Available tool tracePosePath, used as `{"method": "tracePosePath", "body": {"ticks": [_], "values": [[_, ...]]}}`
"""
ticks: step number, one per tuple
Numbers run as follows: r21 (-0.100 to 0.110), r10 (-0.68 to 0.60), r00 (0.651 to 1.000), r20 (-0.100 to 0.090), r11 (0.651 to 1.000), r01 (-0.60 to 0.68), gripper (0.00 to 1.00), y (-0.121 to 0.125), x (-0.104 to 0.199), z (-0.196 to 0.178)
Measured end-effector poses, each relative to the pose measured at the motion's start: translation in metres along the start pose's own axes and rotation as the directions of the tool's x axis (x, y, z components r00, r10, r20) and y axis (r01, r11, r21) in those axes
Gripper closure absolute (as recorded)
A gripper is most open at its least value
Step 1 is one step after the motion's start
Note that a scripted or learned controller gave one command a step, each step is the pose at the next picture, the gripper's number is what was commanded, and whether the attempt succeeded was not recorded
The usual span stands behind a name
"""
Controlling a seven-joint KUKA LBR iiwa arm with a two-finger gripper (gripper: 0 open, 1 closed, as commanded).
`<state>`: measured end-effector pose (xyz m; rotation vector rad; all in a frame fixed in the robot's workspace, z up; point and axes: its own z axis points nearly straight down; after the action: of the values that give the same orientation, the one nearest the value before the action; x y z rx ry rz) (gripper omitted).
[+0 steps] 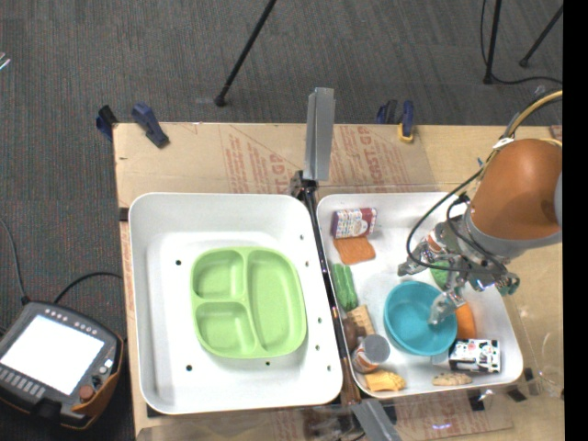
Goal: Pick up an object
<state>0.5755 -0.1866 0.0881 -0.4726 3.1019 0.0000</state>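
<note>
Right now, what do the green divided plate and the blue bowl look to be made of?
The green plate looks like moulded plastic: one even matte colour, soft rounded dividers. The blue bowl also seems plastic, smooth with a slight sheen and a thin rim. It could be silicone; the view cannot settle that.

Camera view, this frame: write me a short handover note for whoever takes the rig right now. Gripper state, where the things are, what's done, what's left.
Gripper: over the right bin, down at the blue bowl; I cannot tell if it is open or shut, and nothing is visibly held.
Things: right bin holds the blue bowl, a green cucumber-like piece, an orange slab, a small purple packet, a black-and-white box and other small items along the near edge. Left bin holds a green divided plate.
Done: arm is positioned in the right bin.
Left: no pick confirmed; grasp and lift an object.
</note>
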Motion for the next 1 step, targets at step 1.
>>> {"method": "tracePosePath", "body": {"ticks": [1], "values": [[-0.005,-0.031,1.000,-0.004,1.000,0.031,0.00,0.0532,0.0400,0.0012]]}}
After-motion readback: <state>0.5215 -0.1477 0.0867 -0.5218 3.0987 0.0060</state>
